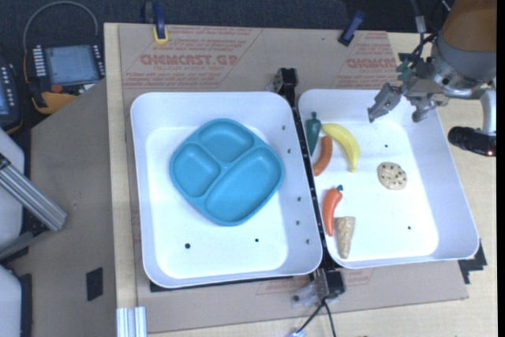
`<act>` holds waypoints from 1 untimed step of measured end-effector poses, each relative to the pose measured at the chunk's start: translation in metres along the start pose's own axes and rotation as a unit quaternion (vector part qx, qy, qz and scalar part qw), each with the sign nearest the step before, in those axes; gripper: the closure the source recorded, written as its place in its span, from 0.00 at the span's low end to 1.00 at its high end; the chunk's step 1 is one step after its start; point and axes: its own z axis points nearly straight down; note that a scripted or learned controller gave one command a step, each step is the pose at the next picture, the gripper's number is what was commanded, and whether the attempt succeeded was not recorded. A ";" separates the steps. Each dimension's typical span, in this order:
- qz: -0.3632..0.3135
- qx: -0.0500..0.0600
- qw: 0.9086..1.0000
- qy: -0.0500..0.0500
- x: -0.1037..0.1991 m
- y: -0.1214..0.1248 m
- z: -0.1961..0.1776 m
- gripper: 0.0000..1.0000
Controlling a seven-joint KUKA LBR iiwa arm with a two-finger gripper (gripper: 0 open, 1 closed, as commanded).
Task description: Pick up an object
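The right bin (442,193) holds a yellow banana (344,143), a green pepper (313,130) above an orange piece (322,159), a carrot (331,208), a beige cone-shaped piece (345,234) and a round cookie (392,175). My gripper (400,110) hangs over the bin's upper right part, above and right of the banana. Its two fingers are spread apart with nothing between them.
The left bin (158,241) carries a blue divided plate (227,170). A black clamp (286,80) sits at the top between the bins. A screen device (69,64) lies off the bench at far left. The arm's orange band (472,26) is at the upper right.
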 end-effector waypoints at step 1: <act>-0.001 -0.007 1.000 -0.001 0.000 0.003 -0.008 0.00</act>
